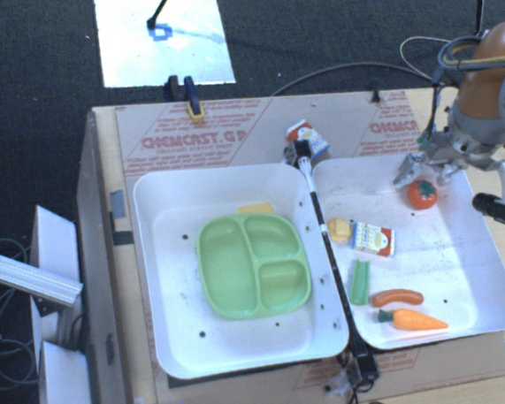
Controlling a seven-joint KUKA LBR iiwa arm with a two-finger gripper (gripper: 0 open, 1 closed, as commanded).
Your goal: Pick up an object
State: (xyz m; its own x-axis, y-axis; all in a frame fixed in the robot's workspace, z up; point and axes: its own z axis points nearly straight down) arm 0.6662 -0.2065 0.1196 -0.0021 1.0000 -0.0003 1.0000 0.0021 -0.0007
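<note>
Arm: the grey KUKA arm (488, 85), orange band at its wrist, reaches in from the right over the far corner of the right bin (483, 245).
Gripper: the gripper (429, 169) hangs just above the bin floor, its two metal fingers (407, 171) spread apart with nothing between them (released, holding no object).
Nearest object: a red tomato (422, 194) with a green top sits on the bin floor just below and beside the fingertips; whether a finger touches it cannot be told.
Other objects in right bin: a small carton (371, 238) with a yellow piece (339, 228) at its end lies near the divider; a green stick (360, 282) lies below it; a sausage (397, 297) and an orange carrot (418, 319) lie side by side near the front edge.
Left bin: the left bin (181, 337) holds a pale green divided plate (253, 264), with a yellow item (255, 210) just behind it.
Bench: a small carton (307, 140) rests on the bench board behind the two bins, where they meet.
</note>
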